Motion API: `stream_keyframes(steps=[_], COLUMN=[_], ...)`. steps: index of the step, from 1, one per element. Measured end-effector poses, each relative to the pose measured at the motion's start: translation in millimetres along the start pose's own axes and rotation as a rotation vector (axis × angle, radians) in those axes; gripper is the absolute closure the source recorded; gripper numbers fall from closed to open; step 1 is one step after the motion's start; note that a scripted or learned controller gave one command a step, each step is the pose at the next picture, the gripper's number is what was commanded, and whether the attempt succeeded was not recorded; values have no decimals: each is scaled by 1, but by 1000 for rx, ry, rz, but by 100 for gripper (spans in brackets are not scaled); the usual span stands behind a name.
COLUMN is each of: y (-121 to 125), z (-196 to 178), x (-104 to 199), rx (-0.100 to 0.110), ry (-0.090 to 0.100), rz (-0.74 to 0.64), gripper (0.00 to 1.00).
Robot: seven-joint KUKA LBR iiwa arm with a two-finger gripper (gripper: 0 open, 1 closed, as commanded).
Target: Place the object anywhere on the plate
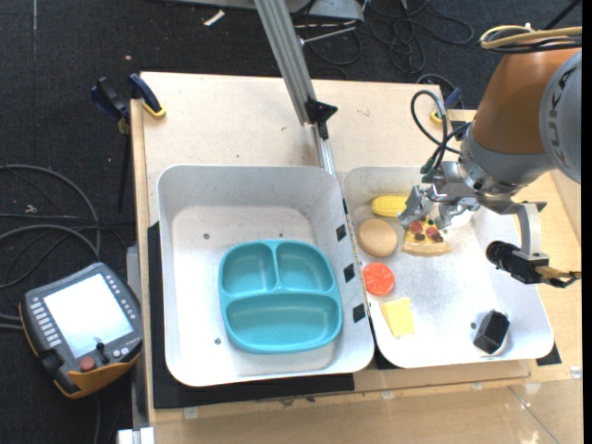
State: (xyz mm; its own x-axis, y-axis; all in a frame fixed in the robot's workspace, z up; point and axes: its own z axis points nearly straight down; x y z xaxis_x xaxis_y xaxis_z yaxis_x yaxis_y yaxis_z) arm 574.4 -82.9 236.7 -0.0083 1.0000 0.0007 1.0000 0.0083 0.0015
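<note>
Two shallow white bins sit side by side on the bench: the left bin holds a blue sectioned plate, and the right bin holds the loose items. The arm enters from the right, and its upper part is cut off by the frame edge. The gripper hangs low over the rear of the right bin, directly above a pizza slice. Its fingers are small and dark against the clutter, so how far they are spread cannot be made out, nor whether anything lies between them. The pizza slice is partly hidden by the gripper; the visible part lies flat on the bin floor, with its crust edge toward the front of the bin. Its long axis and tip direction cannot be told with confidence. Just to its left lie a tan bread roll and, behind that, a yellow corn-like piece. An orange-red round slice and a yellow cheese wedge lie nearer the front. A small black object rests at the front right corner, well apart from the rest. The raised walls where the two bins meet stand between the pizza slice and the plate.
</note>
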Motion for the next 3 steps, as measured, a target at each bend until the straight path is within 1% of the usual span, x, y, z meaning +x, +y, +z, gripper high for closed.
stream_keyframes(steps=[1, 2, 3], y=[27, 43, 60], z=[-7, -14, 2], x=[51, 101, 155], rx=[-2, -1, 0], ry=[1, 2, 0], rz=[0, 0, 0], gripper=[100, 100, 100])
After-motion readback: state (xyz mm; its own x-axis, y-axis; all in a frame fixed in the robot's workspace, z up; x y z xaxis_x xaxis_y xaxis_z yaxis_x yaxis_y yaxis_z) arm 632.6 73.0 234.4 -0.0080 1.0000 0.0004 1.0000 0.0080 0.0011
